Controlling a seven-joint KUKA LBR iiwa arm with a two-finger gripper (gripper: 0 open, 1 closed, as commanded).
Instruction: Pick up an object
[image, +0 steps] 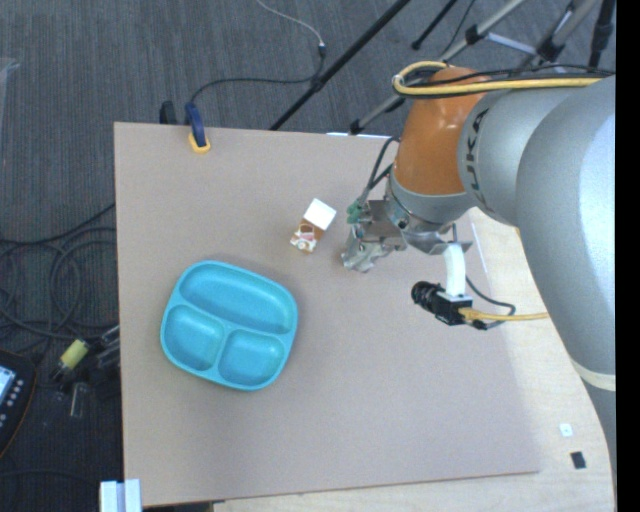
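Gripper positioned over the table beside a small white object; nothing was seen held.

At the left of the table (420, 420), which was covered by a tan board, a blue three-compartment tray (231, 324) was laid flat, with nothing seen in its compartments. Near the board's top left corner, a blue and yellow clamp (197, 131) was fixed to the edge. Right of the tray and above it, a small white block with a brown patch (314, 224) was located on the board. Just beside it, further right, the gripper (360, 252) was pointed down at the board, apart from the block. Whether its fingers were open or closed could not be determined. At the right, the grey arm with its orange band (437, 135) was seen.
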